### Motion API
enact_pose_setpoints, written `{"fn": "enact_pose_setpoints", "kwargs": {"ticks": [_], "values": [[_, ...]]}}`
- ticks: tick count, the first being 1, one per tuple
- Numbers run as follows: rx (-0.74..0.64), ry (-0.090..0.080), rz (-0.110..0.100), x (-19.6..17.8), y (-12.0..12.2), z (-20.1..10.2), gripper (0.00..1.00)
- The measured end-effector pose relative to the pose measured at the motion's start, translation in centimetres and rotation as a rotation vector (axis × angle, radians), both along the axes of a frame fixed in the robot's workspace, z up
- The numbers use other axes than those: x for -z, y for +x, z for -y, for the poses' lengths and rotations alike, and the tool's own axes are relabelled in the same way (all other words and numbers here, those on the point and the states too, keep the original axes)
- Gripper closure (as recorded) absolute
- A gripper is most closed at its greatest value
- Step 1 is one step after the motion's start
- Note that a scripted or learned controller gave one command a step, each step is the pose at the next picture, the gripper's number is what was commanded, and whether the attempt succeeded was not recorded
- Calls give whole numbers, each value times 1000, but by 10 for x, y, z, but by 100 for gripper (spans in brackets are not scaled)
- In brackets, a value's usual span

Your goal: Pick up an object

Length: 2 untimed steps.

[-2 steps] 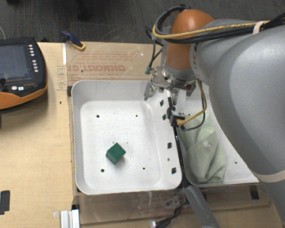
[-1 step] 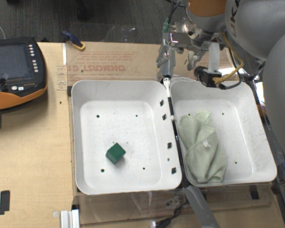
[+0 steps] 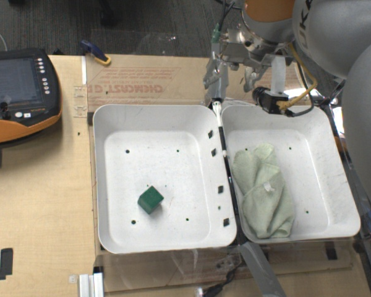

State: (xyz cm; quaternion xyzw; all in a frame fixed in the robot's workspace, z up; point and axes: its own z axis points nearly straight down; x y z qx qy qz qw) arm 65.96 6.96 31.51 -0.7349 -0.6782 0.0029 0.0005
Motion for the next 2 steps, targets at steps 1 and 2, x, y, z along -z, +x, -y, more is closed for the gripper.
{"fn": "enact_pose_setpoints", "kwargs": {"ticks": [1, 2], "values": [[320, -2, -1, 111, -1, -69, 0], [490, -2, -3, 147, -46, -44, 0]]}}
